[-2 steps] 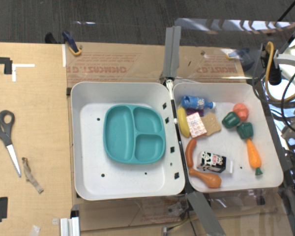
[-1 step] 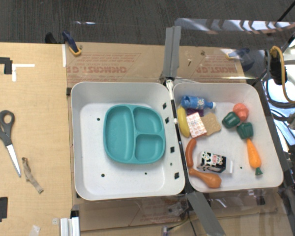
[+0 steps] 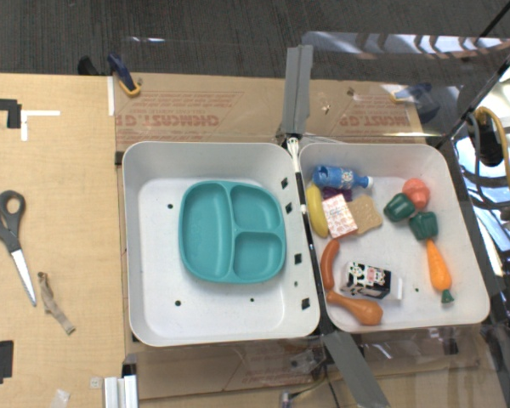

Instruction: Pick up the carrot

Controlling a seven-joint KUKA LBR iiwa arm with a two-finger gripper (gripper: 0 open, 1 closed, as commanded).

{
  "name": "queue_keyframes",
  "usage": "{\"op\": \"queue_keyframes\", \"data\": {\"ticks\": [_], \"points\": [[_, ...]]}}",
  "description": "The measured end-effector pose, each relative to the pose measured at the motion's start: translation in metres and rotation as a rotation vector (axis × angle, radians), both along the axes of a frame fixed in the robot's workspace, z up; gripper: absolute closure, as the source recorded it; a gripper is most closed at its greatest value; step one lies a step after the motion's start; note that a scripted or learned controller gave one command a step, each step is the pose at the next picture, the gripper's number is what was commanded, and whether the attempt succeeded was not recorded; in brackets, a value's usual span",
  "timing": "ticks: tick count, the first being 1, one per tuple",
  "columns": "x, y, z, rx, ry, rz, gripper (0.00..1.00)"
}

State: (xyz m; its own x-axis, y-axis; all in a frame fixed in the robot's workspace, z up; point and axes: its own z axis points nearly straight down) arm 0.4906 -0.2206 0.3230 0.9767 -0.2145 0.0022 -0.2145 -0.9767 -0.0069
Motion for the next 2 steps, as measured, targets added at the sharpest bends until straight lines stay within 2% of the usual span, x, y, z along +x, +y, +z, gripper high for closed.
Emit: {"op": "queue_keyframes", "data": {"ticks": [1,2], "points": [[-0.0033,0.0002,-0.0120,0.000,0.000,0.017,1.00],[-0.0011,0.0023,-0.0028,0.007,-0.005,0.019,1.00]]}}
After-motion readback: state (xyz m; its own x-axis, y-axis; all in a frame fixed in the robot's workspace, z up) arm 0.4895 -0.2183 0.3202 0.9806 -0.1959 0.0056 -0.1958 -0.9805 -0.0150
